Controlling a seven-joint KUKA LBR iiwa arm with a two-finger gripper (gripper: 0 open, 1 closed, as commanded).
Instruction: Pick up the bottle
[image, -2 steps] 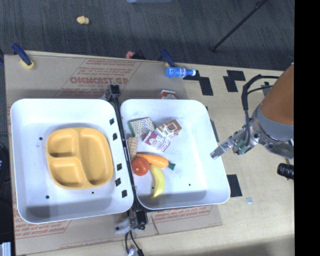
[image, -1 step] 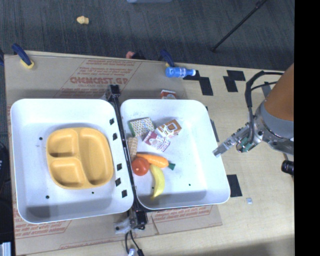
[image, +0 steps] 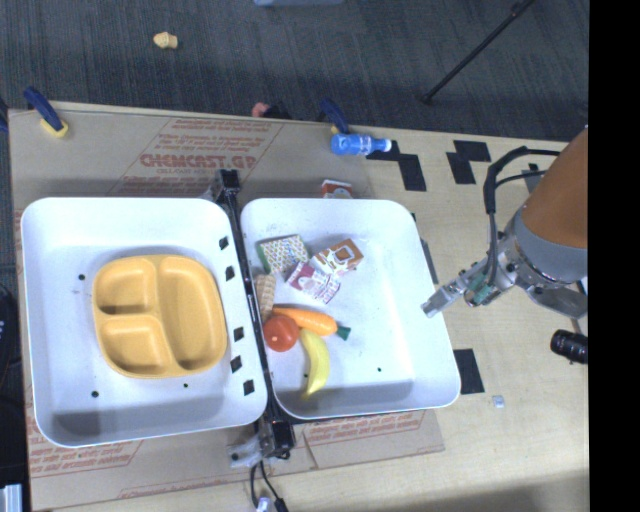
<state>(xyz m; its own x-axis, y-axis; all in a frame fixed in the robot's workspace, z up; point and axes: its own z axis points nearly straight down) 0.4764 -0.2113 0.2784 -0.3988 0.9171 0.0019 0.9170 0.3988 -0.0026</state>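
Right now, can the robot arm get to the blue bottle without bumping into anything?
Probably yes. The bottle lies on the open bench beyond the right bin, with nothing on it. The end effector hovers by that bin's right rim, with bare bench between them.

Red "CHEMCAST GP" print on brown protective sheet (image: 200, 150) under the bins, smaller lines unreadable

High slanted view over both bins (image: 240, 215)

Cut off at the right edge: most of the arm (image: 555, 215); too small and blurred to read: the gripper (image: 450, 293) fingers' spacing, print on the small cartons (image: 312, 268), and lettering on the cardboard sheet (image: 200, 155) under the bins.
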